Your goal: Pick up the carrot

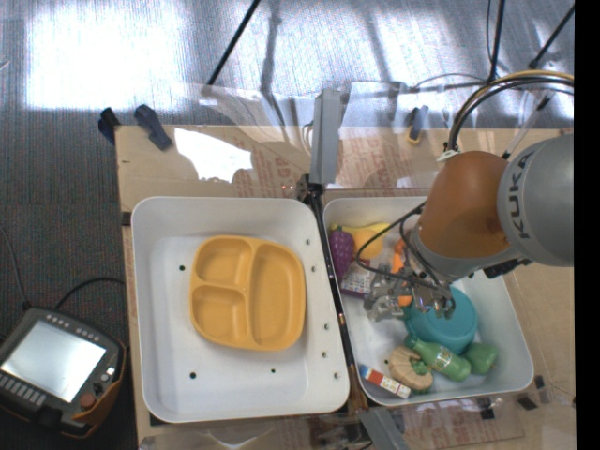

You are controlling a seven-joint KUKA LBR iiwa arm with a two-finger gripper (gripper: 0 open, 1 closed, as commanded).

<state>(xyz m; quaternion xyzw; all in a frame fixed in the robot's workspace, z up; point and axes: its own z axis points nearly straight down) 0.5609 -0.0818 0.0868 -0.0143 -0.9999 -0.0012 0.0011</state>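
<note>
A yellow divided plate (248, 292) lies in the left bin (159, 382). In the right bin (511, 359), the tool (405, 300) hangs over the carrot (401, 262), at the teal bowl's (441, 319) ten o'clock. Whether it grips anything I cannot tell; the pick looks unfinished.

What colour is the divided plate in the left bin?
Yellow-orange, clear in the camera view: the divided plate.
</note>
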